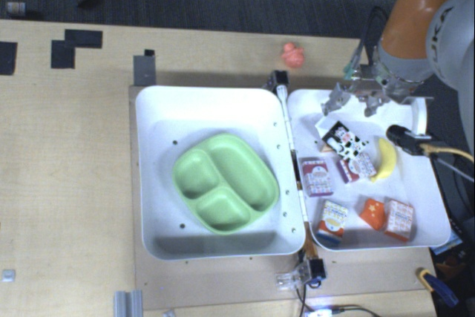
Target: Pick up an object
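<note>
My gripper (pixel 351 103) hangs open over the far end of the right bin (pixel 438 223), nothing between its fingers (pixel 331 103). Just below it lies a black-and-white spotted carton (pixel 343 139). A yellow banana (pixel 384 159) lies to the carton's right. Nearer the front are a red-and-white box (pixel 317 177), a maroon packet (pixel 349 168), a yellow-and-blue carton (pixel 333 219), an orange object (pixel 373 214) and a red-and-white packet (pixel 399 219).
The left bin (pixel 156 234) holds a green divided plate (pixel 225 180). A pink lump (pixel 293 54) sits on the bench behind the bins. The arm's orange band (pixel 415 11) rises at the top right. Cables run along the right bin's right side.
</note>
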